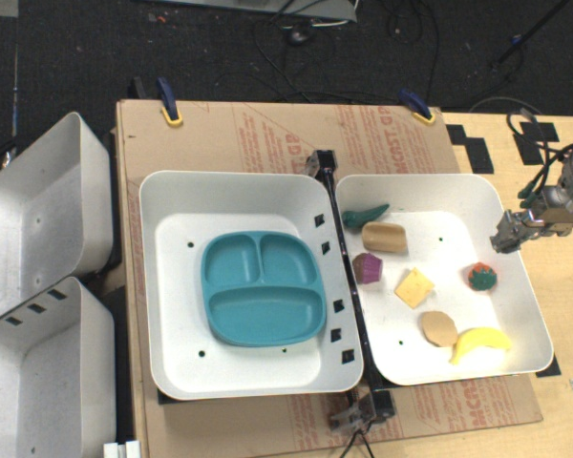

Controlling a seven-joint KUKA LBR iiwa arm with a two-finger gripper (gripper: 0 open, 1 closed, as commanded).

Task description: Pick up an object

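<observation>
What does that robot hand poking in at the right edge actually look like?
The gripper is a small, dark grey metal piece with blocky fingers, seen at the right bin's rim. Behind it sits a pale grey, rounded wrist section, with thin dark cables looping above it. It is too small here to make out any markings.

Dark carpet floor (67, 55) strewn with cables (296, 36); a cardboard sheet (258, 136) covers the worktop, clamped by blue-and-yellow clips (169, 101).

Tray (264, 289) in left bin (162, 256)
</observation>
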